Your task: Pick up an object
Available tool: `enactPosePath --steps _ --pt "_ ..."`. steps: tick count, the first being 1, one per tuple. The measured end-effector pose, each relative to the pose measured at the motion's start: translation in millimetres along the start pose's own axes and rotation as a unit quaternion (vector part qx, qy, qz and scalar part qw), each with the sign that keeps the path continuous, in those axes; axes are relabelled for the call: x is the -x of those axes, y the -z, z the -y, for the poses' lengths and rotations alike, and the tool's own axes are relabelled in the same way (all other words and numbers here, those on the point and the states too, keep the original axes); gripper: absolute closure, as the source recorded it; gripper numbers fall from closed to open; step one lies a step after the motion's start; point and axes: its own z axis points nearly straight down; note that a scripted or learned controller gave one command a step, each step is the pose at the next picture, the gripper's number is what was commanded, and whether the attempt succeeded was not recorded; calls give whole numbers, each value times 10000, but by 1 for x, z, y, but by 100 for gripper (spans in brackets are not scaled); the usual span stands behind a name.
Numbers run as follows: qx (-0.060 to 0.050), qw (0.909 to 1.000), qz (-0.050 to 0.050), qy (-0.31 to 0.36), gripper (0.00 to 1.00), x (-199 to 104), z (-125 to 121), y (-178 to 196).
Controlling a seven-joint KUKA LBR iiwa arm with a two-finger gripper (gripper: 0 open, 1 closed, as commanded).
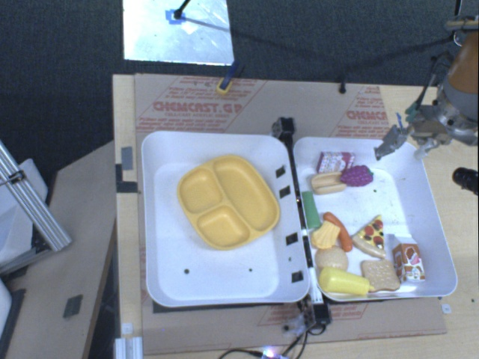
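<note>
Camera view has the nearest candidate for a pick, the purple grape bunch [357, 175], lying in the right bin [434, 223] just below and to the left of the tool [408, 137], not touching it. It looks like a small moulded toy: light, probably hard plastic, knobbly enough that fingers closing across its short width should bite rather than slip. I would judge nothing here fragile.

Just left of the grapes sit a hot-dog bun [328, 183] and a pink-and-white packet [334, 161], close enough to crowd a grasp from that side. Farther from the tool, toward the near rim of the bin, the rest bunches up: a carrot [338, 229], a pizza slice [370, 235], a small brown carton [409, 262], a slice of toast [379, 274] and a yellow piece [343, 280], several touching one another. These would be harder to single out.

The tool hangs over the far right corner of that bin with its two fingers apart and nothing between them.

The bin floor is smooth white plastic, shallow-walled, so a nudged toy could slide. Well to the tool's left, the other bin [161, 275] carries a yellow compartment tray [228, 200]. Both bins rest on cardboard over the bench [90, 200], with dark floor beyond and a shiny plate [177, 21] at the back.
</note>
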Motion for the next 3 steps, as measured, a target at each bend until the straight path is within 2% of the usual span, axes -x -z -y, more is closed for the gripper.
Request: enactPosePath --steps 1,3 --pt "53 10000 11 11 0 0 -2 6" --pt "24 10000 3 0 0 5 1 -115"
